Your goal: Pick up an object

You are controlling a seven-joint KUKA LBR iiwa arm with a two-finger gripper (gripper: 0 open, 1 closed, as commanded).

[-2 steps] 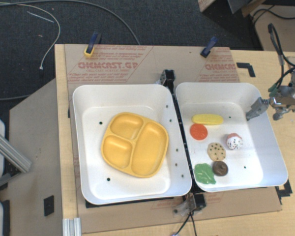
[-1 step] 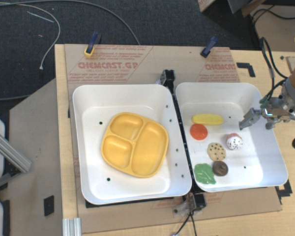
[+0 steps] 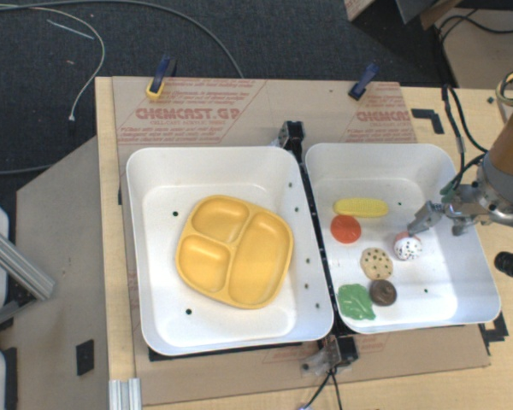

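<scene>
The arm [image 3: 506, 165] enters the right bin [image 3: 462, 301] from its right side, most of its body cut off by the picture's edge; the gripper [image 3: 429, 218] sits low over the bin's floor at the bin's right of centre, its metal tip small and blurred, and whether the claw stands wide or narrow cannot be told; nothing can be seen between its tips; the speckled white ball [image 3: 407, 247] lies just beside that tip, toward the bin's near side, and contact between them cannot be made out; further into the bin from the ball lie the red ball [image 3: 345, 229] and, just behind it toward the bin's far wall, the yellow banana-shaped piece [image 3: 361, 207]; the spotted cookie [image 3: 376, 263] lies near the bin's centre, with the dark brown round piece [image 3: 383, 293] just in front of it and the green leafy piece [image 3: 356, 301] at the bin's near left corner, its shape hard to read; to the left of this bin stands the left bin [image 3: 145, 314], holding a yellow divided plate [image 3: 234, 251] of three compartments
</scene>
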